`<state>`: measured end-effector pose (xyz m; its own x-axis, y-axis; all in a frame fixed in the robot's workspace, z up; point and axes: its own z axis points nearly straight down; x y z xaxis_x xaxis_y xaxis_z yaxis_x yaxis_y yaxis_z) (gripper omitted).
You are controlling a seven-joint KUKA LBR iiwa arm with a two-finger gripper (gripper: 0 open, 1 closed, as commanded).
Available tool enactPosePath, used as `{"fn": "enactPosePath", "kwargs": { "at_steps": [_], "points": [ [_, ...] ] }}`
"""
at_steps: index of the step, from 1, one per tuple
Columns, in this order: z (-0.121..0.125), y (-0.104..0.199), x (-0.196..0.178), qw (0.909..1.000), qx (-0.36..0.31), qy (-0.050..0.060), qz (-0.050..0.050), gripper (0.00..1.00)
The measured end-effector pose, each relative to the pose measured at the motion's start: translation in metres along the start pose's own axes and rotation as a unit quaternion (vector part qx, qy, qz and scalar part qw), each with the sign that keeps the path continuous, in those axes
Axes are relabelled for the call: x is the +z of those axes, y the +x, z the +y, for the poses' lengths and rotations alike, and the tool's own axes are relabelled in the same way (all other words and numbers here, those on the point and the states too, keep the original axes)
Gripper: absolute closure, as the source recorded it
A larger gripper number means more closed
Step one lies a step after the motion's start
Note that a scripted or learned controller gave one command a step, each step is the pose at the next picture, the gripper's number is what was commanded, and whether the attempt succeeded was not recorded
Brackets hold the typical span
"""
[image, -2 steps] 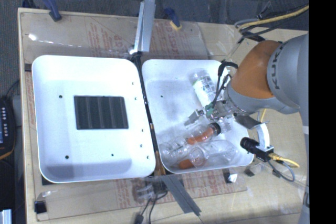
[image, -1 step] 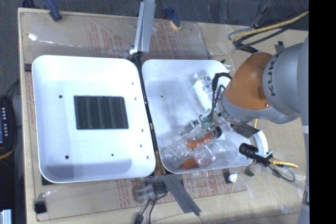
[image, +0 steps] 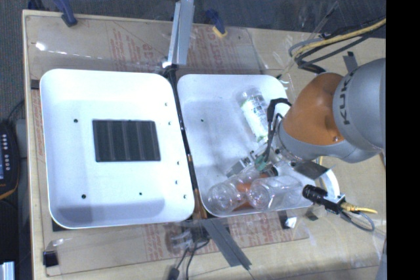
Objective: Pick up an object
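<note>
Overall, from the one camera above the worktop (image: 131, 42), we note two white bins side by side. The left bin (image: 65, 141) carries a dark ribbed rectangle (image: 126, 140) on its floor. The right bin (image: 203, 128) holds the candidates for picking.

We record a small white bottle (image: 254, 113) with a printed label lying on its side in the upper right of that bin, just beside the arm (image: 328, 118). Along the near wall lies a cluster of clear plastic bottles (image: 252, 192), crumpled, touching one another, with an orange item (image: 241, 189) among them; what the orange item is we cannot tell.

The claw (image: 262, 164) sits low in the right bin, between the white bottle and the clear cluster, at the cluster's upper edge. Whether it stands open or closed we cannot tell from this slant, and we see nothing held.

In our judgement every candidate is light. The clear bottles look thin-walled and soft: they will dent under pressure and, being smooth and round, may squirt sideways or roll. A hold across the narrow neck or the middle of one body seems best. The white bottle appears stiffer and lies apart, so across its width would be the surer grip.
</note>
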<state>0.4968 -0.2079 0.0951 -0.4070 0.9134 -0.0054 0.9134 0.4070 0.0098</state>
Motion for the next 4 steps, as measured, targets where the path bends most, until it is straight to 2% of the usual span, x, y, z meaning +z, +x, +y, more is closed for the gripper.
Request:
{"fn": "enactPosePath", "kwargs": {
  "at_steps": [1, 2, 3, 4],
  "points": [
    [0.002, -0.004, -0.02, 1.0, -0.001, 0.004, 0.003, 0.0],
    [0.029, -0.016, -0.082, 1.0, 0.001, 0.005, 0.003, 0.0],
    [0.035, 0.009, 0.005, 0.9984, -0.057, 0.006, 0.004, 0.0],
    [0.047, -0.023, -0.035, 0.9995, -0.031, 0.005, 0.003, 0.0]
  ]
}}
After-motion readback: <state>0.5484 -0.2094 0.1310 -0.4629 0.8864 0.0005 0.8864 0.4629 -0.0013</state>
